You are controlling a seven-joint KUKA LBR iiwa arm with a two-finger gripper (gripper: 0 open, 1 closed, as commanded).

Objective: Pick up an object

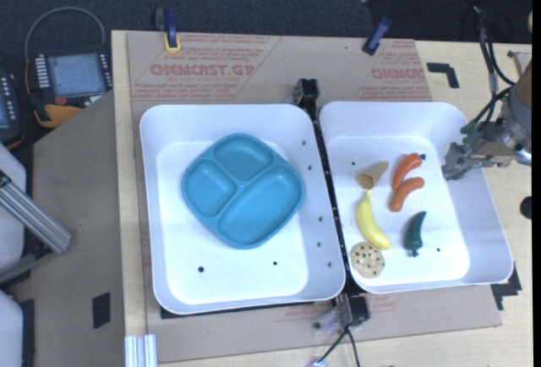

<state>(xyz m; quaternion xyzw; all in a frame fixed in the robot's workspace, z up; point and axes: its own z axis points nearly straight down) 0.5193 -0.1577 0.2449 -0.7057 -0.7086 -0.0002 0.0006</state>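
The right bin (456,268) holds several toy foods. Two orange-red sausages (406,181) lie side by side near the middle. Left of them sits a small tan cone-like piece (370,177). Below these lie a yellow banana (371,223), a dark green pepper (414,232) and a round speckled cookie (367,259). My gripper (459,161) hangs over the right bin's right side, to the right of the sausages, with nothing seen between its fingers. Its finger gap is too small and dark to read.
The left bin (169,213) holds a blue three-section plate (243,189). Black clamps (306,91) sit at the seam between the bins. A pendant with a screen (74,73) lies off the bench at the left. Cables hang at the right edge.
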